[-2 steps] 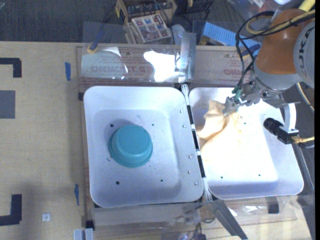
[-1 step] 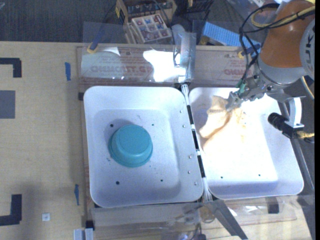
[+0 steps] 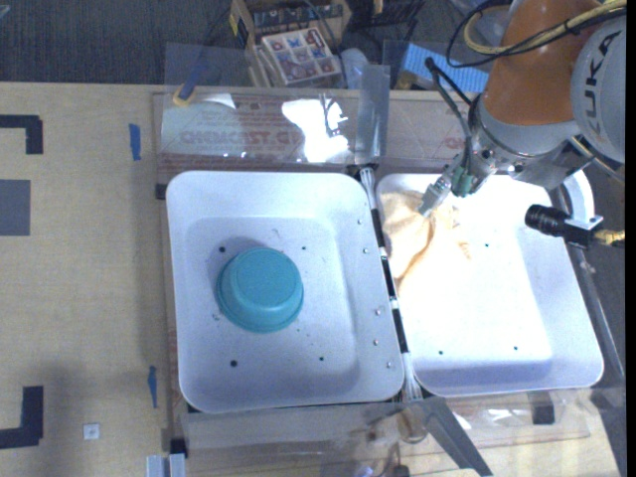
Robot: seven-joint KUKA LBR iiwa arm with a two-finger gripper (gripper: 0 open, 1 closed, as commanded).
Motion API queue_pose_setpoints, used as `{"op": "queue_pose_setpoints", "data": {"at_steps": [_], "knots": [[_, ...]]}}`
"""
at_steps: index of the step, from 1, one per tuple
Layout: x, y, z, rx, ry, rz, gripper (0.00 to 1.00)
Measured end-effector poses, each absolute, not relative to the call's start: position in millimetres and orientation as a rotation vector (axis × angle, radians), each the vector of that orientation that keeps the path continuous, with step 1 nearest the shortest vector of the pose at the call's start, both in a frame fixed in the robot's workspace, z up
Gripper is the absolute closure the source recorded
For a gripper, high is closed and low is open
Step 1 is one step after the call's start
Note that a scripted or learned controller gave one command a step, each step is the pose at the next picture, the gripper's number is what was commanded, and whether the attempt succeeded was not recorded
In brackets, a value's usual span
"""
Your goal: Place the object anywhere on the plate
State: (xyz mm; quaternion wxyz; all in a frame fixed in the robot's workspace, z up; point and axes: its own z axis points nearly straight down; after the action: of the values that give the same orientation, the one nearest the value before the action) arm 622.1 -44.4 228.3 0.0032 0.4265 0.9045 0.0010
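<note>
Overhead, the arm lettered "UKA" hangs its gripper above the right bin.

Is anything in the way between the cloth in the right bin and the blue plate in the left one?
Only the bins' adjoining rims lie between the cream cloth and the blue plate; nothing else visible.

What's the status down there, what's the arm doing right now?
Gripper over right bin, far-left corner, at a yellowish cloth. Teal upturned dish in left bin. Grasp unconfirmed.
</note>
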Motion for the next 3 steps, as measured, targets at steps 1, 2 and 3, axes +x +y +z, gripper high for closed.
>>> {"op": "queue_pose_setpoints", "data": {"at_steps": [1,2,3], "knots": [[635.1,14.8,229.8,0.746,3.043,0.004,1.00],[644.6,73.6,236.5,0.129,3.130,0.005,1.00],[653.2,123.4,244.3,-0.007,3.133,0.005,1.00]]}}
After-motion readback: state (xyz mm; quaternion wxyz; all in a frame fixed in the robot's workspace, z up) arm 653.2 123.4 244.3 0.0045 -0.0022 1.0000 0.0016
